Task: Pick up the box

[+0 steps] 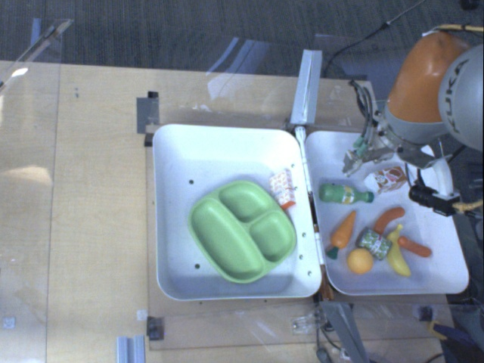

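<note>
The box (282, 187), small, white and red, lies in the left bin (174, 157), touching the upper right edge of the green divided plate (240, 230). The gripper (361, 156) hangs over the right bin (329, 146), well to the right of the plate, beside a white packet (387, 178). I cannot tell how its jaws stand. A green bottle (344, 195) lies to the right of the plate, and a carrot (342, 230) just below the bottle.

Left bin (174, 203): bare floor along top and left; green tray (242, 231) fills the centre, box (283, 187) just beside its upper right. Right bin (454, 274): bottle (345, 194), carrot (342, 230), orange (361, 261), banana (397, 254) crowd the lower half.
</note>
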You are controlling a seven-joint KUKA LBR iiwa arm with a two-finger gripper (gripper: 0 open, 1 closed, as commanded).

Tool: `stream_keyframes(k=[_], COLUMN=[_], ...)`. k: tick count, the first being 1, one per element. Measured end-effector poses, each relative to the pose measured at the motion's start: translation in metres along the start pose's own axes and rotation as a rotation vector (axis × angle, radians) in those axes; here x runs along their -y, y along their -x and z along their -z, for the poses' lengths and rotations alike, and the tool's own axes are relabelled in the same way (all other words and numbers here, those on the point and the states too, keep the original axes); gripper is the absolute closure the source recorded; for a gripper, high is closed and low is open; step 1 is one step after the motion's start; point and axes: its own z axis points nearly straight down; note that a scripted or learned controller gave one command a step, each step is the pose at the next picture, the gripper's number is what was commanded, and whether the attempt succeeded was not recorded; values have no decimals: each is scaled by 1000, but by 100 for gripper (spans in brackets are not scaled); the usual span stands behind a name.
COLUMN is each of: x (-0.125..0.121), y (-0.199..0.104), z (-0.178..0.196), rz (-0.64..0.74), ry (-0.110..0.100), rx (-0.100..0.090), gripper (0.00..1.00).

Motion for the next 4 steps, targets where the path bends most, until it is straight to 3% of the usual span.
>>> stream_keyframes(k=[2, 3, 4], x=[-1, -24, -24], y=[10, -2, -23], z=[12, -10, 23], rz=[81, 161, 229], ry=[9, -1, 1], rx=[4, -1, 1], gripper=[100, 100, 100])
